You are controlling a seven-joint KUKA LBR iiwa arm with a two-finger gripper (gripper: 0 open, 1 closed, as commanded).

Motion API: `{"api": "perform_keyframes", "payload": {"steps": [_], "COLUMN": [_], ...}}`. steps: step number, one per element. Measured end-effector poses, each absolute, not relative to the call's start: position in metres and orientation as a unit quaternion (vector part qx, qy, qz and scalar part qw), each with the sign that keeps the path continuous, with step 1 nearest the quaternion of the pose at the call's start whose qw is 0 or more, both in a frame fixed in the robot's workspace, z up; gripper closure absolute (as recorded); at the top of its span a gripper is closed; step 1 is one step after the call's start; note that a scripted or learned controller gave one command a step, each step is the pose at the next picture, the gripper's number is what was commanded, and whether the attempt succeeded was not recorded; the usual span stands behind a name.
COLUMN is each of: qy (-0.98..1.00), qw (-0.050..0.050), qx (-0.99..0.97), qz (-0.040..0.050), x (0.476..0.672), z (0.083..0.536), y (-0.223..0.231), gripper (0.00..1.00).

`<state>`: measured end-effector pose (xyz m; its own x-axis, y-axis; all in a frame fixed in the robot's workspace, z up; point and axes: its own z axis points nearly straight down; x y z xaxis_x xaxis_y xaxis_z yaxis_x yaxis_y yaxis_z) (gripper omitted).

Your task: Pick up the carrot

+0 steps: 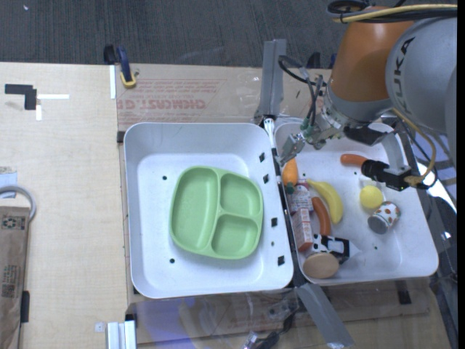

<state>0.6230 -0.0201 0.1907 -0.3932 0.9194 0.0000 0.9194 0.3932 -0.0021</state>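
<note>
White bins sit side by side; the left bin (145, 217) holds a green plate (216, 211), the right bin (414, 246) is crowded; the gripper (298, 142) hangs at its far left corner, whether wide or narrow I cannot tell; the carrot (354, 159) lies near the far wall, likely light, stiff and smooth, best pinched across its middle; room is tight beside that wall and the lemon (371, 196)

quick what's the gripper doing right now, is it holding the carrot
Gripper: open or shut cannot be told; no carrot visibly held, it lies in the right bin just below.
</note>
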Motion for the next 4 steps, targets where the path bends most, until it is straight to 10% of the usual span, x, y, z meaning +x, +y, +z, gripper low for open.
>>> {"api": "perform_keyframes", "payload": {"steps": [2,3,4], "qy": [-0.904,-0.933,-0.91], "qw": [0.001,-0.001,-0.005], "qx": [-0.427,-0.36,-0.415], "qz": [0.0003,-0.0001,-0.0012], "x": [0.483,0.584,0.616], "z": [0.191,0.191,0.097], "y": [-0.044,-0.039,-0.102], "gripper": [0.0,0.0,0.0]}}
